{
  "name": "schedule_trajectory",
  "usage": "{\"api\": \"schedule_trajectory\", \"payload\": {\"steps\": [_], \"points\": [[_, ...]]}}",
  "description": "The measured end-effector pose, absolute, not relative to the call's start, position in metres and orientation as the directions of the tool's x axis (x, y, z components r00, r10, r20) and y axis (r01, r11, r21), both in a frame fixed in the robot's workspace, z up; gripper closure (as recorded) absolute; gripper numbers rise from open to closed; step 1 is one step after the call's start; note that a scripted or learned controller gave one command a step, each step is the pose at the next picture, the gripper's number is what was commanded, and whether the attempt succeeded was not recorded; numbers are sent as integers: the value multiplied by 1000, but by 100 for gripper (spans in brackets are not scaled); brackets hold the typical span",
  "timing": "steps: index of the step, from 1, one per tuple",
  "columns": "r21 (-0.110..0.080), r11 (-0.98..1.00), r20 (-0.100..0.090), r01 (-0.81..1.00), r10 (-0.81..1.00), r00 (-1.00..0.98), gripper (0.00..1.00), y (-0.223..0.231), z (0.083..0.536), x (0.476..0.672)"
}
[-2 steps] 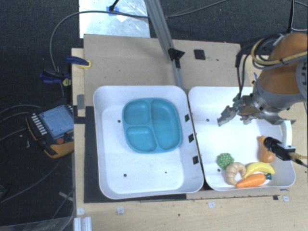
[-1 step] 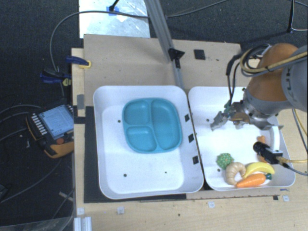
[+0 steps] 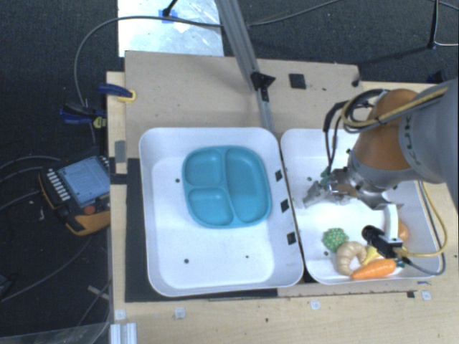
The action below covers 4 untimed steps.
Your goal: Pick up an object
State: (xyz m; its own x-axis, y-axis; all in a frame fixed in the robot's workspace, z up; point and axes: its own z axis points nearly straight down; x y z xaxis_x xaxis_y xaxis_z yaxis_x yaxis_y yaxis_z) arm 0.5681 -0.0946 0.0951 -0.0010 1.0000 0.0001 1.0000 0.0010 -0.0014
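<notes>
Blue three-compartment plastic plate lies smooth in the left white bin.

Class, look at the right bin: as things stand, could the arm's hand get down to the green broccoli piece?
Probably yes. The hand hangs inside the right bin, and the broccoli lies uncovered below it, though a beige piece touches its side.

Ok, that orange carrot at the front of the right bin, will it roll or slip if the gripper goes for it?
The carrot tapers and looks smooth, so it may slip out of a pinch. It lies against the beige piece and near the bin wall, which probably limits rolling. It looks like a toy, likely light and stiff.
</notes>
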Motion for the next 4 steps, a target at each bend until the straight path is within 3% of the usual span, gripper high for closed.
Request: {"api": "schedule_trajectory", "payload": {"steps": [1, 2, 4], "points": [[3, 1, 0, 1000, 1000, -1, 0, -95, 87, 570], [11, 1, -1, 1000, 1000, -1, 100, -95, 99, 572], [5, 4, -1, 1000, 1000, -4, 100, -96, 206, 573]]}}
